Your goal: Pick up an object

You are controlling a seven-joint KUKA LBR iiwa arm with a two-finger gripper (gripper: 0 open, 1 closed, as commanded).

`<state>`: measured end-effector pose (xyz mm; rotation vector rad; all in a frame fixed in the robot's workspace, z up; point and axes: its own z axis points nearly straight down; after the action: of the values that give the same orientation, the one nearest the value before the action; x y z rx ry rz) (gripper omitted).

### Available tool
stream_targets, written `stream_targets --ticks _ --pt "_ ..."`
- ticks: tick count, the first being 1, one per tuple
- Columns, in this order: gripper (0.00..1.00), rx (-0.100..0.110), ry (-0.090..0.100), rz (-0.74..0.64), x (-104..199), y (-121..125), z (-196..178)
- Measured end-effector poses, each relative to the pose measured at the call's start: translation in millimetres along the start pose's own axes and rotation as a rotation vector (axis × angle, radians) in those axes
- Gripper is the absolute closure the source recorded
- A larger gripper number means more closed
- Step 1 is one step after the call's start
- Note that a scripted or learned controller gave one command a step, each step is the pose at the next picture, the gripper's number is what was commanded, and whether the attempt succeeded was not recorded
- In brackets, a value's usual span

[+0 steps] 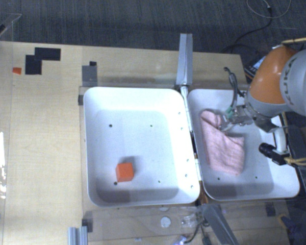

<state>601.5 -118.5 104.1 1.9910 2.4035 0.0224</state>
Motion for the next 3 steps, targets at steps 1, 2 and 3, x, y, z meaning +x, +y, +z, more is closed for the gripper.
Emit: stream_targets --ticks 1,2,3 --pt "0.00 0.000 0.000 0.000 -0.1 -0.1 0.1" --pt "0.00 0.014 0.003 0.053 3.8 -2.8 -85.0" --pt "0.00 0.010 0.003 -0.113 6.6 -31.5 3.8"
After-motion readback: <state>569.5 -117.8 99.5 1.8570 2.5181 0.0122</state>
